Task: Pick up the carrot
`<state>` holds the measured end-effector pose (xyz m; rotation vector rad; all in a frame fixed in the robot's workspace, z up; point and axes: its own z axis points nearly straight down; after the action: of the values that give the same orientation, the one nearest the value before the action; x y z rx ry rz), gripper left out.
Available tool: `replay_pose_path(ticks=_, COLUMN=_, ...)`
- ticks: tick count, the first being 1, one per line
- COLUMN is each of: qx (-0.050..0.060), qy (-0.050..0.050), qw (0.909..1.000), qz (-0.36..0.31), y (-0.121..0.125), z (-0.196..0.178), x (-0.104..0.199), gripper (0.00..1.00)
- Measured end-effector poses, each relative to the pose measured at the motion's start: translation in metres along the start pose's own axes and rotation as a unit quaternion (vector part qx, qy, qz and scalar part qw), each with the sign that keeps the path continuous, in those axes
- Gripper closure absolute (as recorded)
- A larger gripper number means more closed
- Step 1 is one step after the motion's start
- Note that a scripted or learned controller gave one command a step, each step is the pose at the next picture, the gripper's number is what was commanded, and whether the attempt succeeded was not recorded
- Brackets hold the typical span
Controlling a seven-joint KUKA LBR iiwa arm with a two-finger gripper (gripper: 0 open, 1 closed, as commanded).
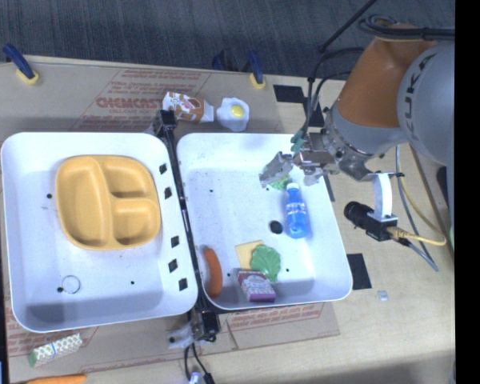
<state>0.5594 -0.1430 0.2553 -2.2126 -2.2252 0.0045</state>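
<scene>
Over the right bin (328, 272), near its far right wall, the gripper (282, 172) hangs above the blue bottle (296, 213); can't tell if it's clenched or released, nothing visible in its grasp. Carrot (213, 270) lies against the right bin's near left wall, well apart from the gripper. Beside the carrot: a yellow slice (247, 251), a green leafy piece (266, 261), a small purple box (258, 287). Left bin (16, 214) holds a yellow divided tray (108, 201).

Grey arm (416, 94) enters from right, orange band uppermost, wrist angled down-left. Gripper (282, 171) low, pointing left; nothing visible between jaws.
</scene>
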Motion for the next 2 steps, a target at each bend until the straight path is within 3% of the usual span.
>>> replay_pose_path(ticks=1, qx=0.001, qy=0.0, qw=0.9998, qz=-0.019, y=-0.024, z=0.126, x=0.044, gripper=0.0)
replay_pose_path(ticks=2, qx=-0.002, qy=0.001, qw=0.9977, qz=0.068, y=-0.068, z=0.163, x=0.037, gripper=0.0)
